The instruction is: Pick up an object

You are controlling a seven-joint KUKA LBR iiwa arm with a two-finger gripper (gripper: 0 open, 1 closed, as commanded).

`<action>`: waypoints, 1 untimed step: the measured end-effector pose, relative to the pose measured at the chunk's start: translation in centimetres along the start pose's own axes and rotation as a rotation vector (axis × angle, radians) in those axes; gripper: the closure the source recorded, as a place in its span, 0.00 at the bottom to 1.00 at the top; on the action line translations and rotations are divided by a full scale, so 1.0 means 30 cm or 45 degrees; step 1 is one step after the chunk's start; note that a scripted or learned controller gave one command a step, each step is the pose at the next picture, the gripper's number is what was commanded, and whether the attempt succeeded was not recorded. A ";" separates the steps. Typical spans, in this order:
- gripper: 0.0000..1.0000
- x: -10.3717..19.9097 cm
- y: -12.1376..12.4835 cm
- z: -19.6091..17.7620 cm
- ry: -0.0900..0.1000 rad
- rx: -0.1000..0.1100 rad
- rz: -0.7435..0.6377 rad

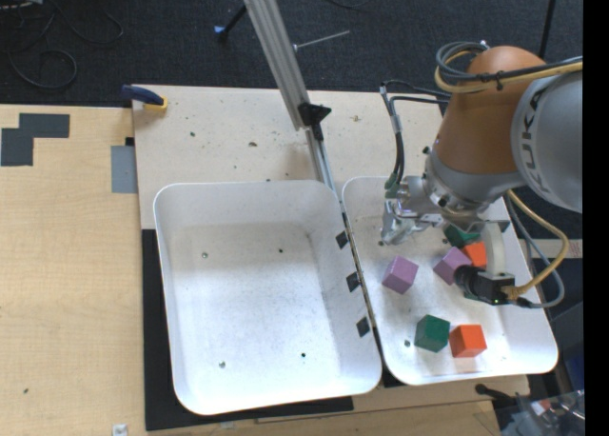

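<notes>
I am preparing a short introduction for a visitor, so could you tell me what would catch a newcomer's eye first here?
The big grey arm with its orange band looms over the right bin. Its gripper hangs above the blocks: a purple cube, a green cube and an orange cube. A tilted metal rail crosses the bench behind.

Glossy white plastic bins, pale matt wooden bench, brushed-metal rail.

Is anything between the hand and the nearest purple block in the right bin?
Nothing visible. The hand hangs over bare floor of the right bin, and the purple block lies just below it in the view, with only white floor between.
</notes>
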State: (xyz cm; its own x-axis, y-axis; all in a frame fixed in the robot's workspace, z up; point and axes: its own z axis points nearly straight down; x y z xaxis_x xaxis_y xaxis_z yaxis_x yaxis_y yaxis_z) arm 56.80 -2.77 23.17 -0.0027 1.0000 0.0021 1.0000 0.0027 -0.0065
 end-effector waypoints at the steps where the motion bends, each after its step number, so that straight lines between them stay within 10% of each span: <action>1: 1.00 0.147 -0.058 -0.026 0.000 -0.002 -0.001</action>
State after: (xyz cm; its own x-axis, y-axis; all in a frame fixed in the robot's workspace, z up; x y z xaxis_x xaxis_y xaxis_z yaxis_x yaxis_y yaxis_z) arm 55.05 1.64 23.96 -0.0036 1.0000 0.0024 1.0000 0.0036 -0.0049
